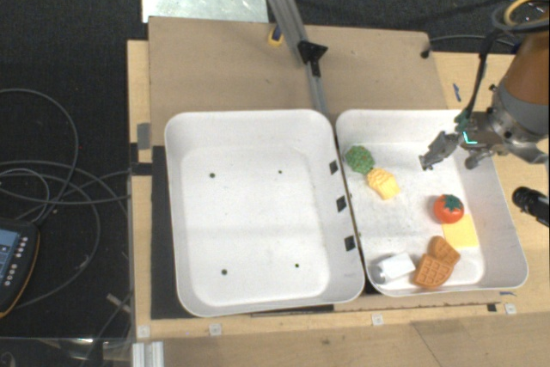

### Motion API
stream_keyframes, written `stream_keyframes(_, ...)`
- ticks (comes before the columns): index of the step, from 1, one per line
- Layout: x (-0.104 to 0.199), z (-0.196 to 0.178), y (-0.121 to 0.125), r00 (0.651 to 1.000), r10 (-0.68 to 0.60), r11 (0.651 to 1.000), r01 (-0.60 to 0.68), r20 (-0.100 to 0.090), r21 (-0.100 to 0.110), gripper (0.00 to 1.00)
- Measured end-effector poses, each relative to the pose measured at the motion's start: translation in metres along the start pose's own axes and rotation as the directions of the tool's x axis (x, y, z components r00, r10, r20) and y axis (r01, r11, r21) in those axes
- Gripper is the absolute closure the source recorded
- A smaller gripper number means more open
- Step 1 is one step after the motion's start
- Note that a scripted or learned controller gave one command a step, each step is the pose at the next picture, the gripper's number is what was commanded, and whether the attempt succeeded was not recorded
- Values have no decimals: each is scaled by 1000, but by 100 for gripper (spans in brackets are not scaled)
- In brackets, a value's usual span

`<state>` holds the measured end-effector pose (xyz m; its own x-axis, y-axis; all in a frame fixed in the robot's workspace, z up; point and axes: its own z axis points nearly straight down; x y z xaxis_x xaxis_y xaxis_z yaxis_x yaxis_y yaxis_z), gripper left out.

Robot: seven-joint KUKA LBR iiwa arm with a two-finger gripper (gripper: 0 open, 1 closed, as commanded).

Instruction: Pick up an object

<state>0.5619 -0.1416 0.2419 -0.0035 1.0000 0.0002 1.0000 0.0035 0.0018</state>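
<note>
Two white bins side by side, left bin bare, right bin holding the toys. Gripper over the right bin's upper area, spread, gripping nothing. Below it: tomato, waffle, corn, broccoli.

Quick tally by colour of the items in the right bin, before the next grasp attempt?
Green: 1, the leafy piece
Yellow: 2, the lumpy piece and the flat slab
Red: 1, the tomato
Orange-brown: 1, the waffle
White: 1, the small block
Total: 6, all in the right bin.
</note>
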Motion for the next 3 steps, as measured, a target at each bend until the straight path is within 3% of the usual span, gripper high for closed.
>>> stream_keyframes(2, 7, 113, 13, 1000, 2, 1000, -2, -1, 6, 0)
stream_keyframes(3, 7, 149, 15, 1000, 2, 1000, -2, -2, -1, 0)
